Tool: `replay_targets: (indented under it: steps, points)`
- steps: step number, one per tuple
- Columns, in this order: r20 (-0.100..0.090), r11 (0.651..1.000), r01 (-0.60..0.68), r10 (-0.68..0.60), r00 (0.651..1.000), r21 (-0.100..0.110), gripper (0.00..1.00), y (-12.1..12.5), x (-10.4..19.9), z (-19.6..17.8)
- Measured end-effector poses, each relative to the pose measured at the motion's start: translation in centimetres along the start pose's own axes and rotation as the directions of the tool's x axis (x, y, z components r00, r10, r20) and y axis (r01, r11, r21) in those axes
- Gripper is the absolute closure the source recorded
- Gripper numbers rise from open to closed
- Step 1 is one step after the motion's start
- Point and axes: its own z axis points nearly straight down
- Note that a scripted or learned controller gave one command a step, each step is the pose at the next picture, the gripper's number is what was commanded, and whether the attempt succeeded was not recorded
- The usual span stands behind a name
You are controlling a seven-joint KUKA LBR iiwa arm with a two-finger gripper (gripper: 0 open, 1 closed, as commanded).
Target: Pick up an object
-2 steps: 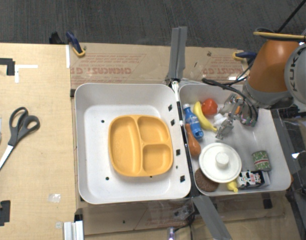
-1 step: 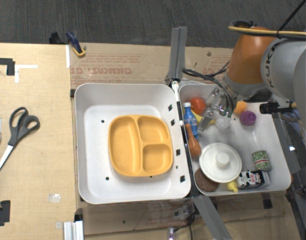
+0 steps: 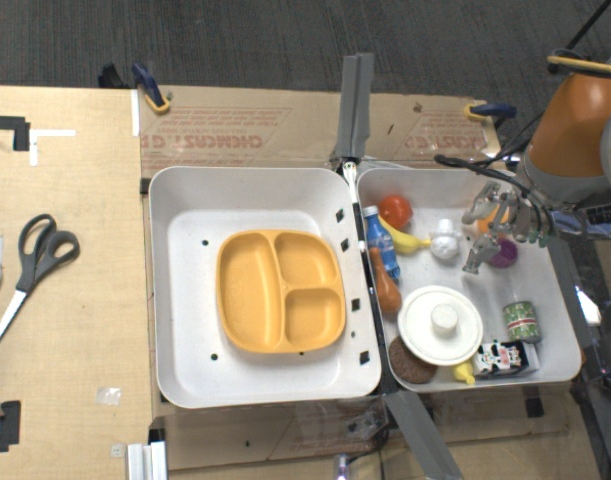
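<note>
The tool [image 3: 482, 240], its grip state impossible to tell, hung in the right bin [image 3: 558, 298] beside a purple object [image 3: 503, 254], near a white lid [image 3: 441, 322] and green can [image 3: 521, 320].

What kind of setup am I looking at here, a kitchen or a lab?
Most likely a robotics lab bench: two white bins on a taped-down cardboard sheet, toy food like the tomato, and scissors lying alongside.

The pale wooden counter [image 3: 75, 298] carries two shallow white plastic bins side by side, the left bin [image 3: 175, 298] and the right bin [image 3: 555, 348]. Black-handled scissors [image 3: 30, 263] lie left of them, and a brown cardboard sheet [image 3: 245, 128] lies behind them.
</note>
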Motion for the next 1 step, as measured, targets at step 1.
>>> replay_targets:
  steps: [1]
  points:
    - [0.007, 1.0, 0.0, 0.0, 1.0, 0.0, 1.0, 0.03, -0.19, -1.13]
